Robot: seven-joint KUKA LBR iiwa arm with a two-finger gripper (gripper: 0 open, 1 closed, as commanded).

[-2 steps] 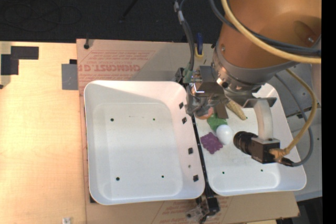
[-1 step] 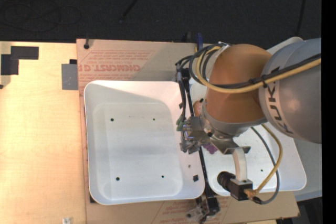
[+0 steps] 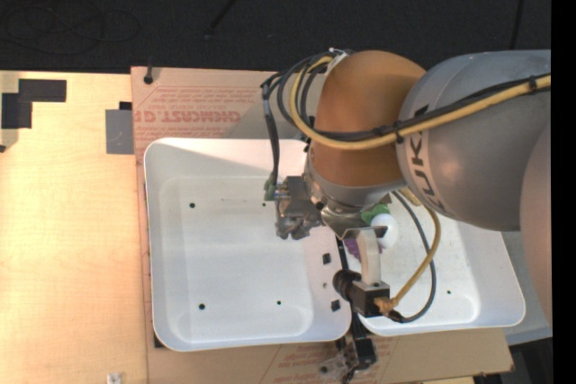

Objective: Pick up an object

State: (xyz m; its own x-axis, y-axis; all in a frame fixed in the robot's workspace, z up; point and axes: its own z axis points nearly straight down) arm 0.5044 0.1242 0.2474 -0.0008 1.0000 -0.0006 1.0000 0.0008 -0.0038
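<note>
The grey arm (image 3: 477,139) comes in from the side opposite the left bin (image 3: 225,247) and leans over the right bin (image 3: 477,301). Its orange band (image 3: 360,117) hangs above the rim where the left bin meets its neighbour. The claw (image 3: 358,243) sits under the wrist, just past the left bin's inner rim on the right-bin side. The wrist covers so much of it that I cannot tell whether it is open or closed, or whether anything is in its grip. Peeking out from under the wrist, a little farther from the left bin than the claw, is a small green and white object (image 3: 380,217). A purple piece (image 3: 369,252) lies just below it toward the near edge, and both seem to be in the right bin. A grey bracket (image 3: 292,213) on the wrist juts out over the left bin's floor, which is white with a few small dark dots. Black cables (image 3: 279,103) loop around the orange band, above the far right corner of the left bin. A yellow cable (image 3: 423,261) curls down to a small box (image 3: 371,294) near the left bin's near right corner. Both bins rest on a brown cardboard sheet (image 3: 198,108) with red print that shows beyond the left bin's far wall. The pale wooden table (image 3: 67,238) stretches away on the left bin's outer side.
</note>
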